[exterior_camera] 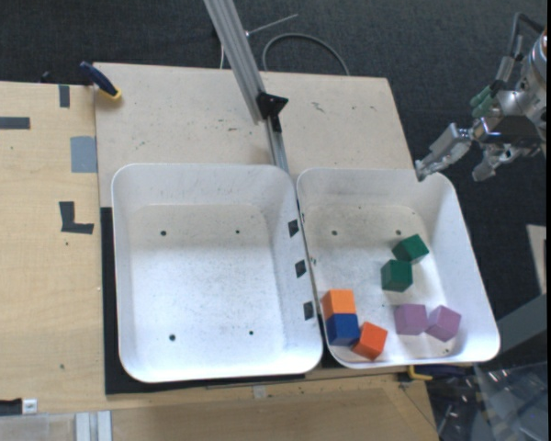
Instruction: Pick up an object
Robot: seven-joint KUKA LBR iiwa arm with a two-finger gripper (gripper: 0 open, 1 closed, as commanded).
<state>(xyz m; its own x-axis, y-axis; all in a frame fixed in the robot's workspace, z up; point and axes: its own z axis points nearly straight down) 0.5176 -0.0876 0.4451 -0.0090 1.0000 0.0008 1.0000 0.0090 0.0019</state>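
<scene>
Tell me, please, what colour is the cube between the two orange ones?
Blue cube, seen best in the camera view.

Green [410, 247], purple [410, 318], orange [339, 301], blue [342, 327] cubes; white bins [129, 209].

My worktop [193, 118] is pale board, scuffed, running from the frame's left to upper middle. Grey tape patches [83, 154] sit at the left. Dark carpet [422, 26] fills the top and right. A metal rail [234, 39] slants down from top centre, beside a looped cable [303, 44].
</scene>
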